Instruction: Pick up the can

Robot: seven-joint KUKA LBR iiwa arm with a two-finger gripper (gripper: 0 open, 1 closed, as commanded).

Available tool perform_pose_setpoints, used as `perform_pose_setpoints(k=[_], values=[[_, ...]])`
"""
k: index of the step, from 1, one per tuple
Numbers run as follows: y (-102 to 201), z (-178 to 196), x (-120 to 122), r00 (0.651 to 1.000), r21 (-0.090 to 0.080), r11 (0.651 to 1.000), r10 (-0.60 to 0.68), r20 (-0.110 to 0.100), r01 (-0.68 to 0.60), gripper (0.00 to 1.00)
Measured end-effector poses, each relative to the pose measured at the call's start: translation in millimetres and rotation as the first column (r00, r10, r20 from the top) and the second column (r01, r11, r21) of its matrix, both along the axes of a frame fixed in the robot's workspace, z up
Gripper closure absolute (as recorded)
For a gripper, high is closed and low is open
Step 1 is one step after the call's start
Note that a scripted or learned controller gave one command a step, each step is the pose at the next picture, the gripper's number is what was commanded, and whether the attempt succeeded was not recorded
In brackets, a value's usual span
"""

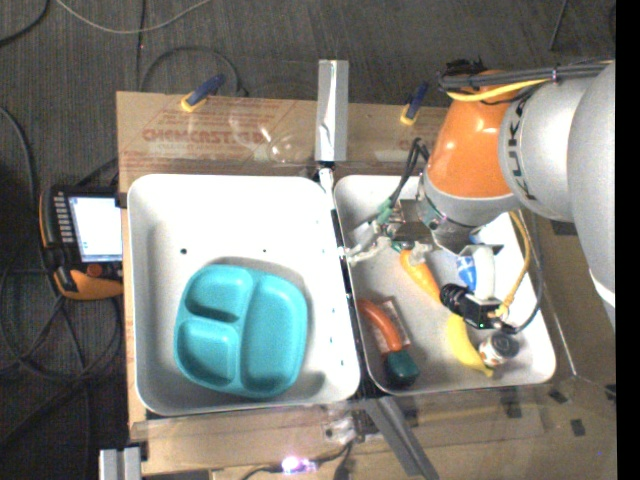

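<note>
fingers (432,240) hidden under the wrist, state unclear; risk: they close on the carrot (421,274) just beside them, not the can (477,269).

- Single fixed camera, mounted above the bench (140,128), looking down at a slant.
- Set far enough back to take in both white bins whole: left bin (150,218), right bin (545,363), plus floor beyond the bench's far edge.
- Arm (560,148) enters from the frame's right; its wrist sits over the right bin, blocking that bin's far part.
- Relative to the wrist, the left bin lies toward frame left.
</note>
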State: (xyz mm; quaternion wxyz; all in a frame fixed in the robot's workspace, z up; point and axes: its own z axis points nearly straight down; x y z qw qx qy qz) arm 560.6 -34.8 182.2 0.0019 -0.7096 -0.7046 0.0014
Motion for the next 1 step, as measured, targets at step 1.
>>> perform_pose_setpoints(k=[1], values=[[-51.6, 0.9, -10.2, 0.999, 0.0, 0.999, -0.047, 0.003, 0.047, 0.0]])
